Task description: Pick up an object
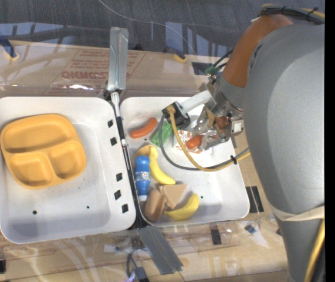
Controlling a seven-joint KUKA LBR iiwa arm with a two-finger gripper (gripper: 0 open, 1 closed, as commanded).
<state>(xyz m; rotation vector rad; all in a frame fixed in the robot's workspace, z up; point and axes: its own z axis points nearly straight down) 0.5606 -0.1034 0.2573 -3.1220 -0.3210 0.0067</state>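
My arm [290, 110] is grey, with an orange band [246, 46] above the wrist. The two bins [97, 216] are white with small black marks. The divided plate [41, 148] in the left bin is yellow-orange. In the right bin, the sausage [143, 128] is orange-red, the two bananas [158, 170] are yellow, the bottle [141, 174] is blue with a white label, and the wedge [173, 195] is tan.

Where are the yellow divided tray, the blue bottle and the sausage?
yellow divided tray [41, 150]: camera view, central divider ridge.
blue bottle [141, 173]: camera view, middle of its body.
sausage [143, 128]: camera view, middle of its length.
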